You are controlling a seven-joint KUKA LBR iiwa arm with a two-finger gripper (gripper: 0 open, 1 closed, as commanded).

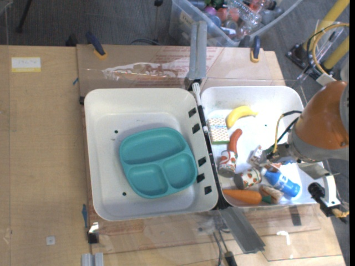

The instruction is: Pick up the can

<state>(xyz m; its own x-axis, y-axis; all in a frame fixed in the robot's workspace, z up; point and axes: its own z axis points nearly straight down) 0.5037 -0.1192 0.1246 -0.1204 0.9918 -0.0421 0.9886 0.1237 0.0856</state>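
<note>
Nearest us, along the right bin's [288, 96] front edge, we note a carrot [242, 196] and a blue bottle [281, 183], with a spotted can [250, 178] just behind the carrot. Gripper [258, 157] hangs low over this bin, above and slightly right of the can, close to it but with nothing we can see between its fingers; whether they are open or closed we cannot tell. Left bin [97, 148] holds a teal divided plate [158, 161]; a banana [241, 115] lies at the right bin's back.
</note>
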